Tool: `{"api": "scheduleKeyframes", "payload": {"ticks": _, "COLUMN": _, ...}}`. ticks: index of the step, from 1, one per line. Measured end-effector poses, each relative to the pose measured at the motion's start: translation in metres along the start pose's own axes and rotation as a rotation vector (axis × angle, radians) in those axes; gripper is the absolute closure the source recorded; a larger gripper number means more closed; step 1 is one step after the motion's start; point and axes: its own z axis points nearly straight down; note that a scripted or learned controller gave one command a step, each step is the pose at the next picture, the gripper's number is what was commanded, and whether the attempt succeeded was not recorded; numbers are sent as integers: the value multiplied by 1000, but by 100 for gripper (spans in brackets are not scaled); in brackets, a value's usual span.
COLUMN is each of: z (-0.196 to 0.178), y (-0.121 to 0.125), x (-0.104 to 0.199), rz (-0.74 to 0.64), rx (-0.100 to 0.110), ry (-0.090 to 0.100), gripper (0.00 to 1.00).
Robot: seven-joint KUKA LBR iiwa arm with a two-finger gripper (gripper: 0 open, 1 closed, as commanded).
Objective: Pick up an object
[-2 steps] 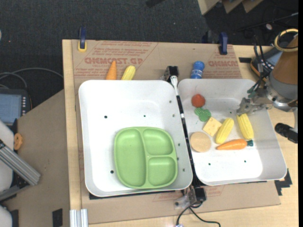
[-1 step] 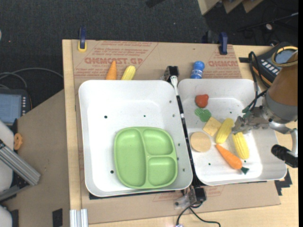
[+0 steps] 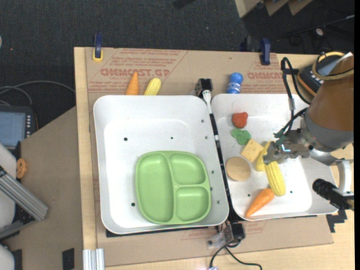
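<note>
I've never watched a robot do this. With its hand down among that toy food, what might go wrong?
The food lies crowded: the hand sits right by the corn and the cheese wedge, so it may nudge or catch the wrong piece. The corn is smooth and rounded, so it could slip free. The carrot lies near the right bin's front rim and might get pushed out.

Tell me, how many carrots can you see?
2. One carrot lies in the right bin, near its front edge, just below the corn cob. The other carrot lies on the bench behind the left bin. The arm may hide more.
</note>
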Motion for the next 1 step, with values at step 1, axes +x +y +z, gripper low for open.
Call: {"api": "scheduleKeyframes", "payload": {"ticks": 1, "z": -1, "y": 60, "x": 52, "rz": -1, "rx": -5, "ry": -3, "gripper": 100}}
